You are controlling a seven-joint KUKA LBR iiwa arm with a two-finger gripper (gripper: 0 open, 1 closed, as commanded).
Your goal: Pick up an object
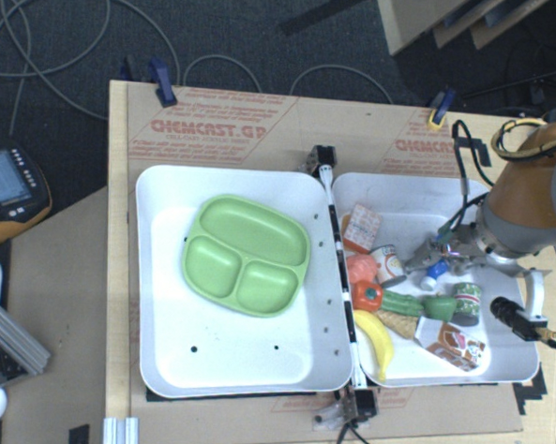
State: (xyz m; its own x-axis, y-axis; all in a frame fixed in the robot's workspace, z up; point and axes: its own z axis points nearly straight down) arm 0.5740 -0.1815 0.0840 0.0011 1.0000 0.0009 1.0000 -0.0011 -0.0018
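The right bin (pixel 402 190) holds a jumble of toy groceries. Among them are a pinkish box (pixel 360 226), a red tomato (pixel 361 269), a small white and red can (pixel 387 262), a yellow banana (pixel 376 342), a green cucumber (pixel 412 304), a green can (pixel 466 303) and a printed packet (pixel 455 344). My gripper (pixel 437 256) reaches in from the right and hangs low over the middle of this bin, right by a small blue item (pixel 435 271) and just right of the white can.
The left bin (pixel 154 256) holds a green divided plate (pixel 246 254). The grey arm with its orange band (pixel 530 175) hangs over the right bin's right edge. Blue clamps (pixel 161 80) hold the board at the back.
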